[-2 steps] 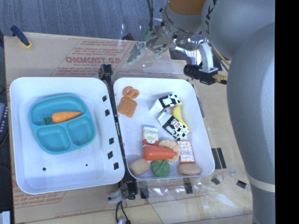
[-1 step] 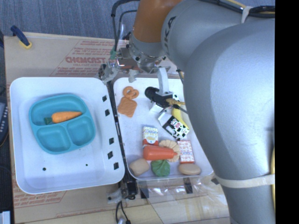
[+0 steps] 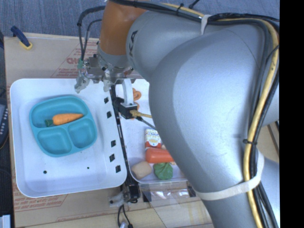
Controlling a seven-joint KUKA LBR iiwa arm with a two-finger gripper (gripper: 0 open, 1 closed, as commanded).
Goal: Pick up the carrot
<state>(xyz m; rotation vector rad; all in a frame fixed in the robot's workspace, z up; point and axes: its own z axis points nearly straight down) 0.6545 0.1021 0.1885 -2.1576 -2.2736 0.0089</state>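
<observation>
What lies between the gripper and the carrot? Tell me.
In the camera view, just a bare strip of the left bin and the rim of the blue plate separate the gripper from the carrot.

Shell of the arm [image 3: 213,103]: smooth grey casing with a glossy sheen, topped by an equally glossy orange band [image 3: 116,23]. The left bin [image 3: 61,179] is smooth white plastic with a faint shine, the tray [image 3: 61,141] is matt blue plastic, and the carrot [image 3: 67,118] has a smooth, toy-like plastic finish. Bench [image 3: 54,56] surfaced in matt brown cardboard with printed red lettering; floor [image 3: 47,4] of rough blue-grey carpet.
</observation>
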